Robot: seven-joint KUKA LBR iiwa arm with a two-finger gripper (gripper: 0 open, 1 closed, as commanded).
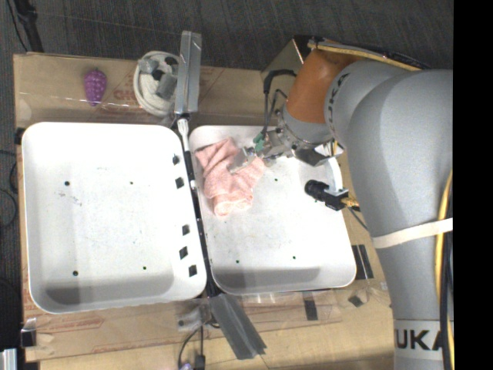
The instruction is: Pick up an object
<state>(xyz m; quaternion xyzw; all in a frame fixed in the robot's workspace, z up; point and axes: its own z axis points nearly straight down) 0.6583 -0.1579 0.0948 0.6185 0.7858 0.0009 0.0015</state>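
A crumpled pink cloth lies in the right bin, near its far left corner. My gripper hangs right at the cloth's upper right edge, low over the bin, with the orange-banded wrist behind it. From this angle the fingertips blend into the cloth's edge.
The left bin sits beside the right one, with a row of black clips along the divider. A purple grape-like toy and a white coil rest on the bench behind the bins. The grey arm covers the right side.
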